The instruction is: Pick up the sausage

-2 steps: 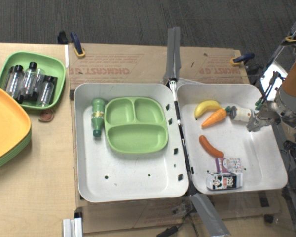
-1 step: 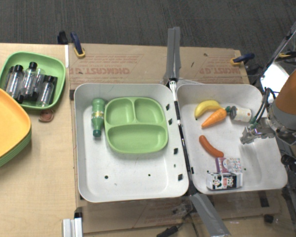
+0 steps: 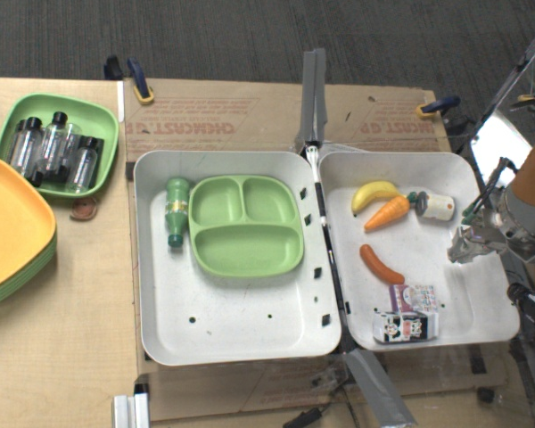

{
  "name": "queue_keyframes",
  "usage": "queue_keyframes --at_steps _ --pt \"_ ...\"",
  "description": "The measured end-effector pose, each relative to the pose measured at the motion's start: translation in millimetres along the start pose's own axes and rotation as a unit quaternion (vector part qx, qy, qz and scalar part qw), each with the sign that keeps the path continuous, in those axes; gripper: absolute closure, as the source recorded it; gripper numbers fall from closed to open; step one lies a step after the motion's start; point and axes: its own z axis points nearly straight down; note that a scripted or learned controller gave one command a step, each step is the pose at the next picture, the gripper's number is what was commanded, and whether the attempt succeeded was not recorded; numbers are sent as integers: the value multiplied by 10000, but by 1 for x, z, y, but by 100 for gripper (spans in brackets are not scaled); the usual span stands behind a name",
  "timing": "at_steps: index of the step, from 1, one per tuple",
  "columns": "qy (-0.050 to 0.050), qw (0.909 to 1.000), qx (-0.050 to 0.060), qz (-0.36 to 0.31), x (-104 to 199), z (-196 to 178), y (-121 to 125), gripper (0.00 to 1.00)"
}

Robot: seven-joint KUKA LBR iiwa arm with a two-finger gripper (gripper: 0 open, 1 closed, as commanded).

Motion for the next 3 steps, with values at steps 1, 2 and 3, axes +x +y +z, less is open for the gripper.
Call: queue_keyframes --at_steps 1,2,3 --pt "3 9998 7 193 3 16 -32 100" --pt "-5 9993 -3 -367 32 -13 60 100" --pt "-2 9997 11 244 28 22 52 100"
